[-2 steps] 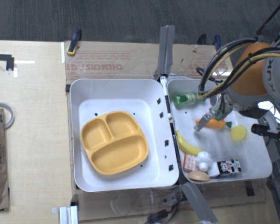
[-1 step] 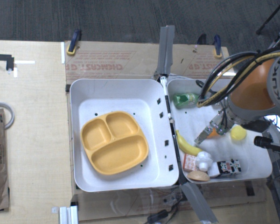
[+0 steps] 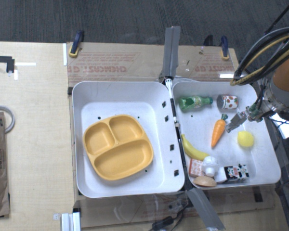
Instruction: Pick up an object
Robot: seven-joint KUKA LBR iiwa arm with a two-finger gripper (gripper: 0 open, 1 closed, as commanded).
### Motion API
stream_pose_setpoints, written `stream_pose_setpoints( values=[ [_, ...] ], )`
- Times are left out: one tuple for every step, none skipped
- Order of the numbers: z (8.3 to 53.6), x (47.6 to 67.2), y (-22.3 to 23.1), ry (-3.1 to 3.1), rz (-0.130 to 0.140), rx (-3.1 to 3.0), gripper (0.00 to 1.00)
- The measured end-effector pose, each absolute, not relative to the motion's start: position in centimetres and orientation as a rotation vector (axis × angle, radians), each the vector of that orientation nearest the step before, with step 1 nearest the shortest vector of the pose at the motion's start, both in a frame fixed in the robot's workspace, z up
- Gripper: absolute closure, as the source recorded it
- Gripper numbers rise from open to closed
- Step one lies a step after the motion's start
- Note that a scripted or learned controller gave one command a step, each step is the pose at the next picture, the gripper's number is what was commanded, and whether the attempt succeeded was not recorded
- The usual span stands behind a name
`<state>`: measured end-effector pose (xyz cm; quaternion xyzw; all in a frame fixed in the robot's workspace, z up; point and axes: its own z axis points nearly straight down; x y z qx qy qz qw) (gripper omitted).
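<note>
the gripper (image 3: 237,120) hangs low in the right bin (image 3: 267,174), reaching in from the right; whether it is spread or pressed together i cannot tell. its tip sits just beside the green top of the toy carrot (image 3: 217,132), with the yellow lemon (image 3: 245,138) near it below. a green bottle (image 3: 194,102) and a small can (image 3: 229,101) lie along the far wall. a banana (image 3: 193,149), a small carton (image 3: 237,173) and a bread roll (image 3: 204,181) lie toward the near wall. the left bin (image 3: 84,100) holds 1 yellow divided plate (image 3: 118,147).
</note>
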<state>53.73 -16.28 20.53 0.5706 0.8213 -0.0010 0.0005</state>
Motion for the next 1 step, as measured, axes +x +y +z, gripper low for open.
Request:
stream_pose_setpoints(
  values=[
    [20.53, 53.73, -16.27, 2.579, -0.003, 1.792, 0.0]
  ],
)
